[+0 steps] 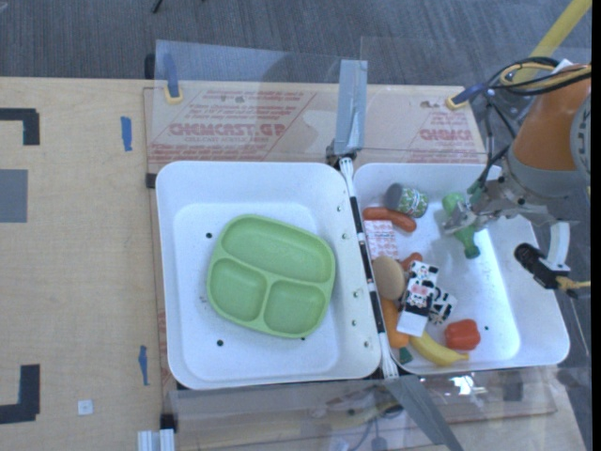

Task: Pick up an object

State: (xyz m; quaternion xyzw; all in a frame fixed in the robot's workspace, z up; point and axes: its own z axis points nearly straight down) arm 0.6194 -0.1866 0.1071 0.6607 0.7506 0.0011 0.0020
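A small green object (pixel 467 240) lay at the far right of the right bin (pixel 540 341), right beneath the gripper (pixel 460 216), though I couldn't tell how the jaws stood or if they had it. Nearer sat a banana (pixel 436 349) and a red pepper (pixel 462 333); a green divided plate (pixel 270 275) lay in the left bin (pixel 183 205).

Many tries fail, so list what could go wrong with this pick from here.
1. The gripper is at a green toy near the right bin's far wall; the toy may slip out as it rises.
2. The hot dog and green can lie close by, so a sideways move could knock them.
3. The cow figure, banana and tomato are bunched, making separate grasps harder.
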